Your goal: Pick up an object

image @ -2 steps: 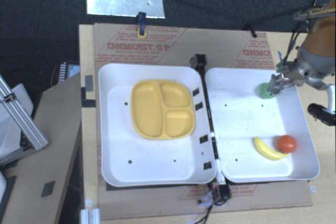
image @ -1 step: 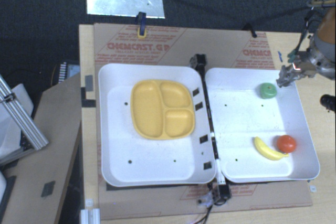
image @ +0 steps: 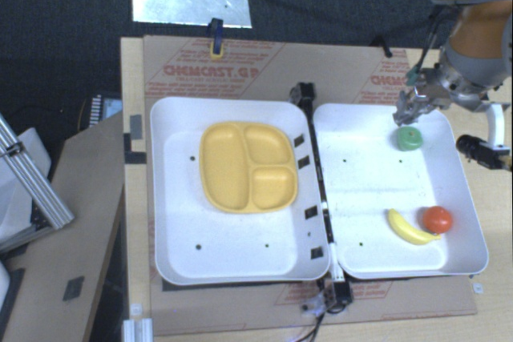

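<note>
Position: fixed above my bench (image: 240,60), well back.
Facing: down at a slant, onto the left bin (image: 172,252) and right bin (image: 465,252).
My arm (image: 481,28): enters from frame right.

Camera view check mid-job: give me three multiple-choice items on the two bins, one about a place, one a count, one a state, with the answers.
1. Where does the yellow divided plate lie?
A. in the left bin
B. in the right bin
C. on the bench outside the bins

2. How many loose things lie in the right bin?
A. one
B. three
C. five

3. How does the end effector stand relative to the green object?
A. far off, above the left bin
B. directly above it at the right bin's far side
C. down at the banana

Answers: 1 A, the plate sits inside the left bin's walls. 2 B, the green object, banana and red tomato. 3 B, its tip is just over the green object.
</note>
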Controlling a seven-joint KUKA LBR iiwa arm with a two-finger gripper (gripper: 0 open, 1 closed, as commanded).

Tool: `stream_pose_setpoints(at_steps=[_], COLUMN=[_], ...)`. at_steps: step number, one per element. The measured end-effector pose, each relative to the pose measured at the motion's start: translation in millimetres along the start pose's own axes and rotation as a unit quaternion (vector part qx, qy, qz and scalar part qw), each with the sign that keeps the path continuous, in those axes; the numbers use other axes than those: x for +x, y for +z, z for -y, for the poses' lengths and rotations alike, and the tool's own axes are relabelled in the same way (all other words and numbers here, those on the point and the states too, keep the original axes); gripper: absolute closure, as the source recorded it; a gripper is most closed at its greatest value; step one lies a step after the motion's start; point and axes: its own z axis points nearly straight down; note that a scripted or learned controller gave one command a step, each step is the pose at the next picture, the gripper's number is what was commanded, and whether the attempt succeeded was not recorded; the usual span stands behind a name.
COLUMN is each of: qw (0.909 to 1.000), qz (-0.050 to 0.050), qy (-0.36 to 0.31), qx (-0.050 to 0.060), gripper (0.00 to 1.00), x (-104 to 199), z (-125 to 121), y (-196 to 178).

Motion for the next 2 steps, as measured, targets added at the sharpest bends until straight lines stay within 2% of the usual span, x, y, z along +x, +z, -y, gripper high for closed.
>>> stream_pose_setpoints(at_steps=[1,2], qw=[1.0000,1.0000], qz=[0.000,0.000], qy=[0.002,0.000], qx=[0.001,0.000], gripper=[1.00,1.00], x=[47,103], z=[-4,-13], y=[11,1])
